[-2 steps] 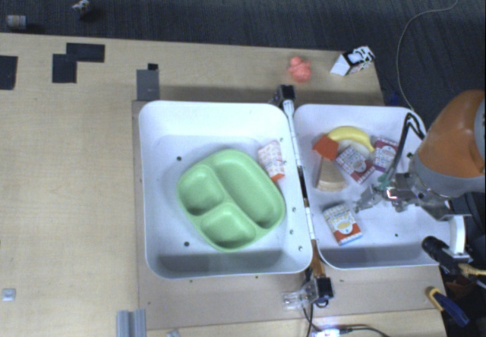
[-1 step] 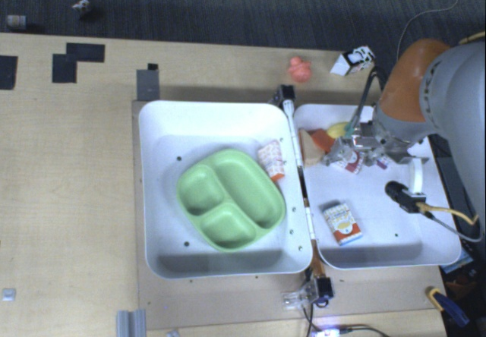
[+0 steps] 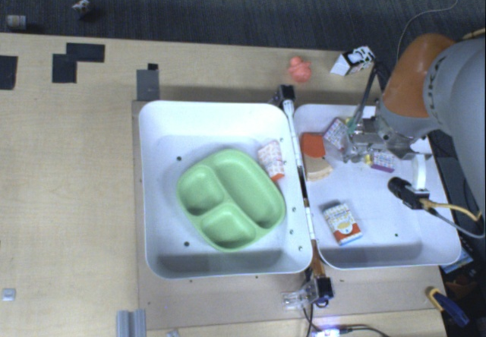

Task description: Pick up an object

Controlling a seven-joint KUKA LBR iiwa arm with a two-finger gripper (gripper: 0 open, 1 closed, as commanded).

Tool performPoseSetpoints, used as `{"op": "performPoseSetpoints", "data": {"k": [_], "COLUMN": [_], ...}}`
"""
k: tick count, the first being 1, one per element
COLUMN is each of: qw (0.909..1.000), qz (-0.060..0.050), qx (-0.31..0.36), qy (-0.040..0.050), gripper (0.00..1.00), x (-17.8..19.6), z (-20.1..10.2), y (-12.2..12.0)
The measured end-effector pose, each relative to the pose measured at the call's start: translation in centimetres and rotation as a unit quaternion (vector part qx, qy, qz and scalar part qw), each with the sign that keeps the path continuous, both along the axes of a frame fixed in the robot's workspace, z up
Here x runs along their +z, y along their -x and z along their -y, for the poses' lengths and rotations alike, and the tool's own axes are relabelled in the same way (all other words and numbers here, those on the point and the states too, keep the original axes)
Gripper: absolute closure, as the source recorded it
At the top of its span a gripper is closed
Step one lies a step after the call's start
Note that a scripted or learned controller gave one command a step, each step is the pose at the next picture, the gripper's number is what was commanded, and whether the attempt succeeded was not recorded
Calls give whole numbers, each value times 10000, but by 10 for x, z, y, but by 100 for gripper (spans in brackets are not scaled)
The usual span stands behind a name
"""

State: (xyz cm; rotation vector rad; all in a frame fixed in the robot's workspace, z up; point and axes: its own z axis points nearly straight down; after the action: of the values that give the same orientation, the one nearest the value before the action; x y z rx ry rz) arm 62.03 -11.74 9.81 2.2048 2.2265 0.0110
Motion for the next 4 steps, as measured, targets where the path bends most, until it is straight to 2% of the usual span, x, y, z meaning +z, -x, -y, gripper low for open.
{"op": "performPoseSetpoints", "data": {"k": [1, 2, 3, 4], "qw": [10000, 10000, 10000, 10000], "qz": [-1, 19, 18, -16], "qx": [3, 20, 22, -39], "qy": [0, 1, 1, 2], "gripper": [0, 100, 0, 0], "x": [0, 11, 11, -11], "z": [0, -1, -1, -19], "y": [0, -1, -1, 69]}}
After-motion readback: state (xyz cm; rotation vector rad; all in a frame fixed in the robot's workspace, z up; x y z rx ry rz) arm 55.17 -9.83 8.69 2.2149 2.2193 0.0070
